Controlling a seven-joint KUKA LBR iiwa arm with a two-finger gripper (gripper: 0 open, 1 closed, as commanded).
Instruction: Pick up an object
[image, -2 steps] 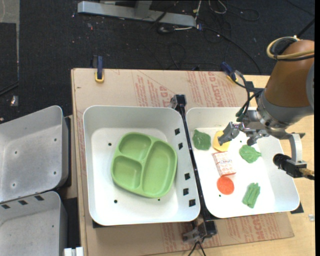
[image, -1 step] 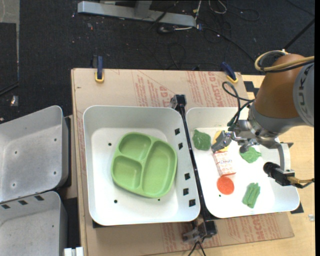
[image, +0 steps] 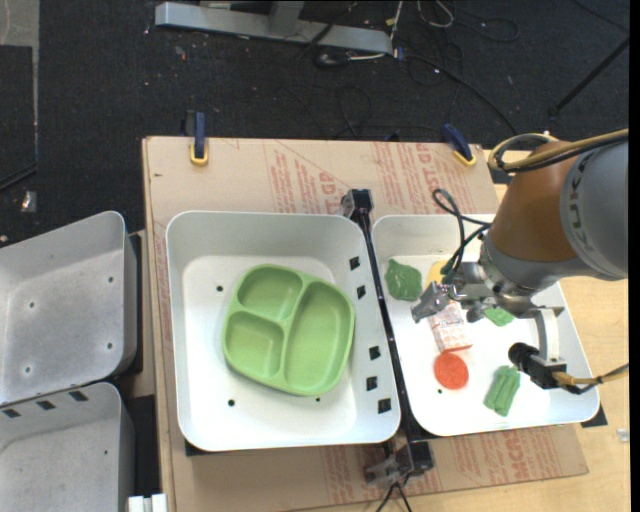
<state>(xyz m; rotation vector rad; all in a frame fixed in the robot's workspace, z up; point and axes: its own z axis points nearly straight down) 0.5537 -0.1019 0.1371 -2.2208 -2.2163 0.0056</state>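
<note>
My gripper hangs low over the middle of the right bin. Right at its tip, on the near side, lies a small white packet with red print; whether it is gripped cannot be made out. Around it are a red disc, a green block, a flat green piece, a small green piece and a bit of yellow partly hidden by the gripper.
The left bin holds a green divided plate. A black divider runs between the two bins. The grey and orange arm covers the right bin's far right corner. Grey trays lie off the bench at left.
</note>
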